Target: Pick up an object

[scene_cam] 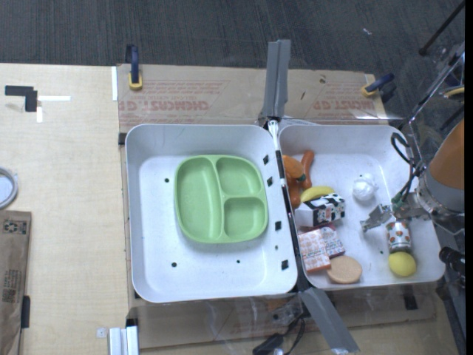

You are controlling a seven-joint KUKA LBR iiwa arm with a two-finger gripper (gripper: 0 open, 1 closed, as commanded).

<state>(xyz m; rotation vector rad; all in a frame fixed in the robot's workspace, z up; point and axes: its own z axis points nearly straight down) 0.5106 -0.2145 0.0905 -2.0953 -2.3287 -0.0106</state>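
My gripper (375, 219) hangs low in the right bin (336, 140), reaching in from the right. It sits between a white ball (363, 189) above it and a small red-and-white can (398, 236) just to its right. A yellow lemon (402, 264) lies below the can. To the left are a black-and-white cow-patterned toy (328, 209), a yellow banana (316, 193), orange carrot-like pieces (297, 172), a red printed box (316, 248) and a round tan cookie (344, 270). Nothing is seen held in the gripper.
The left bin (148, 220) holds a green divided plate (220, 197). A grey divider post (276, 80) stands between the bins at the back. Clamps (134, 70) hold cardboard behind. A tape roll (4, 188) lies at far left.
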